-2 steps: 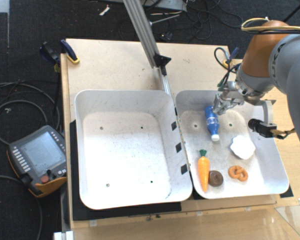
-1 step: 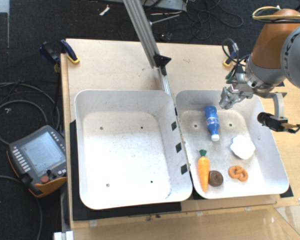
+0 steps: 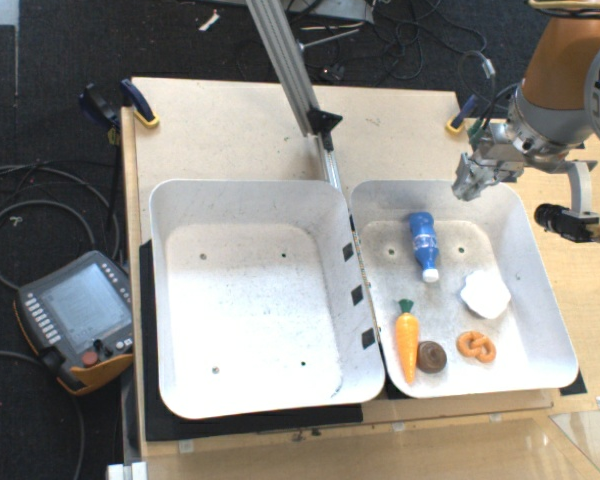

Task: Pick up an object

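Clearly we are at the approach — our tool [image 3: 470, 183] hangs over the far rim of the right bin [image 3: 545, 298], with nothing in its grip. Whether it is spread or closed we cannot tell. Nearest lies the blue bottle [image 3: 423, 244], with a white lump [image 3: 485, 294], a pretzel [image 3: 476, 347], a carrot [image 3: 407, 341] and a brown ball [image 3: 432, 356] beyond — next we must pick one and descend.
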Robot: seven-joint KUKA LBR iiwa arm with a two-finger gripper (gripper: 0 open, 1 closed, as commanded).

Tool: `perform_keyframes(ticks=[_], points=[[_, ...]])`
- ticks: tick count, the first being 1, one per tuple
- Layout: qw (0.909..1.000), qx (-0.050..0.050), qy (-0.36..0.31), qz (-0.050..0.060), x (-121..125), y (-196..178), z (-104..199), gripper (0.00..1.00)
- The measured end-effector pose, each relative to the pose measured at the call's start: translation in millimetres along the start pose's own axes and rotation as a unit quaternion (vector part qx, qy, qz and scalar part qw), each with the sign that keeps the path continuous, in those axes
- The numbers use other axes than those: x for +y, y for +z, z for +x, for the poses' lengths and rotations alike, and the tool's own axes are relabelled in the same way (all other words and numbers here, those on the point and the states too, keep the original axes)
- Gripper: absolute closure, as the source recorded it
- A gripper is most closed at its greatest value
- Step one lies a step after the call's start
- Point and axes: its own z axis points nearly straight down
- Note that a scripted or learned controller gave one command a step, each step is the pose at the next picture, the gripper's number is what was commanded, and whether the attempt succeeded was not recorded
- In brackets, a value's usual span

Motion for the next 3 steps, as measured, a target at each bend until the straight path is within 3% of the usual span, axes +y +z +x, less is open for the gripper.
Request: perform_keyframes(ticks=[3], points=[[1.0,0.002,-0.003,0.003,5,16,160,1.0]])
